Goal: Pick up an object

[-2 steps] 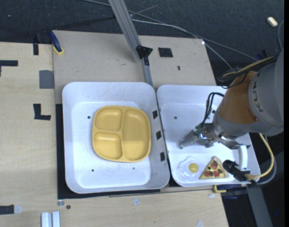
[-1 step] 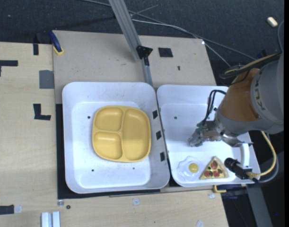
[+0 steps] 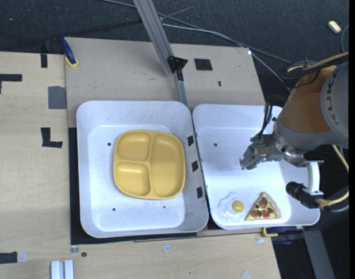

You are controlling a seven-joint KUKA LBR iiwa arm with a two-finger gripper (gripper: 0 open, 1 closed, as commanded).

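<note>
- Yellow divided plate [image 3: 149, 164]: flat in the left bin [image 3: 90, 156], well to the left of the tool, beyond the wall between the bins.
- Fried-egg toy [image 3: 231, 206]: in the right bin [image 3: 223, 118], below and slightly left of the tool, near the front wall.
- Tool [image 3: 251, 158]: over the middle of the right bin, nothing seen in its grasp; spread of the grasping parts cannot be told.
- Pizza-slice toy [image 3: 264, 207]: just beside the egg, below and slightly right of the tool; point aimed roughly toward the tool, crust toward the front wall.
- Judged nearest targets: egg and pizza slice.
- No readable brands, labels or writing.
</note>
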